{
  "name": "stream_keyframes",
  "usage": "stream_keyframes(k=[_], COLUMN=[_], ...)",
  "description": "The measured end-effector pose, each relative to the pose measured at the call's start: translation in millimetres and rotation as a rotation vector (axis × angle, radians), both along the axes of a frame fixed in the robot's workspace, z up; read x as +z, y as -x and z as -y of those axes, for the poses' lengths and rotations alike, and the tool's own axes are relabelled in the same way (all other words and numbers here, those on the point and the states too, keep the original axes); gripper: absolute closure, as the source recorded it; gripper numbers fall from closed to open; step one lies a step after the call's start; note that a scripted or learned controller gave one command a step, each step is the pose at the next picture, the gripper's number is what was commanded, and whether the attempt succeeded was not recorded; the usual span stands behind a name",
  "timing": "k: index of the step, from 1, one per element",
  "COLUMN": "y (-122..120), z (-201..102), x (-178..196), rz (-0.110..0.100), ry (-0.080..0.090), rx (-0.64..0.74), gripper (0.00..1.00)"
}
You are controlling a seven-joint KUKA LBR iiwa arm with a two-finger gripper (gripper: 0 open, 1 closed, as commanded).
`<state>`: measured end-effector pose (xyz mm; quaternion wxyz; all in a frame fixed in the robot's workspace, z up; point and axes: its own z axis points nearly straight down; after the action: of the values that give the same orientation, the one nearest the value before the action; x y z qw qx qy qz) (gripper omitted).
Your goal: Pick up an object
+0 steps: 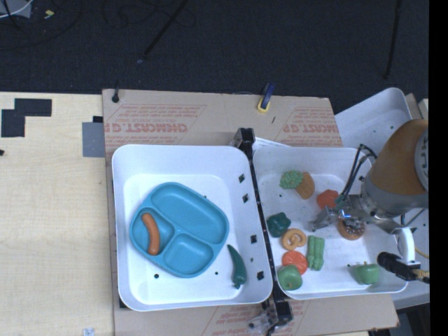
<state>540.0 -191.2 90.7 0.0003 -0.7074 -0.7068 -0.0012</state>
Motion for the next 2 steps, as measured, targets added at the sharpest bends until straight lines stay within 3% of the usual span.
stream_keyframes(k=[1, 2], y=[-1, -6], z=[5, 16], x=[13, 64], rz=[0.01, 0.001], ry=[0.012, 0.003], rx=[-0.007, -0.005], gripper=[1.0, 1.0])
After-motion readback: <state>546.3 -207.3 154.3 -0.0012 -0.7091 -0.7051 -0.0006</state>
